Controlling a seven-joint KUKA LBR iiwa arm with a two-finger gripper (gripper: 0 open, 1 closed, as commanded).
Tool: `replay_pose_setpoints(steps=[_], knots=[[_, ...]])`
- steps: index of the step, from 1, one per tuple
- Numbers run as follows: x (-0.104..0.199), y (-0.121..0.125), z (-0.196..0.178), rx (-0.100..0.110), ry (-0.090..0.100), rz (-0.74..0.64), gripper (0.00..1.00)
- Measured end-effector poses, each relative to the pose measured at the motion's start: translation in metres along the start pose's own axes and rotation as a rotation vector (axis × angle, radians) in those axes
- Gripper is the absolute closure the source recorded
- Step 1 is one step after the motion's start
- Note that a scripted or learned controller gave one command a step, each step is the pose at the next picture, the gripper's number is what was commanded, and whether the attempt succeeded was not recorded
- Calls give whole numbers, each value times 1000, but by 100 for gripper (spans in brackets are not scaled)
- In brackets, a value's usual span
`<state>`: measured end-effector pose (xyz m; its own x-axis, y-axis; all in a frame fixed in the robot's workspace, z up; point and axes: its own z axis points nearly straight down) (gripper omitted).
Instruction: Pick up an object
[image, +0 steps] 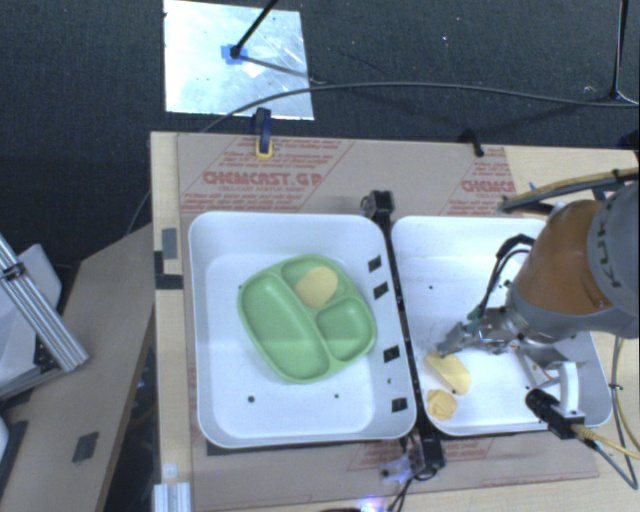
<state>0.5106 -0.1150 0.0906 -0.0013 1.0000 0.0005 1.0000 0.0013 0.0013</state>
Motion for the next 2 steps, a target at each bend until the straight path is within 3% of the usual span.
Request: replay_pose_setpoints(steps=[1,2], knots=[[0,3,3,-7,0,2,0],[0,2,-5,-2,-1,1,100]])
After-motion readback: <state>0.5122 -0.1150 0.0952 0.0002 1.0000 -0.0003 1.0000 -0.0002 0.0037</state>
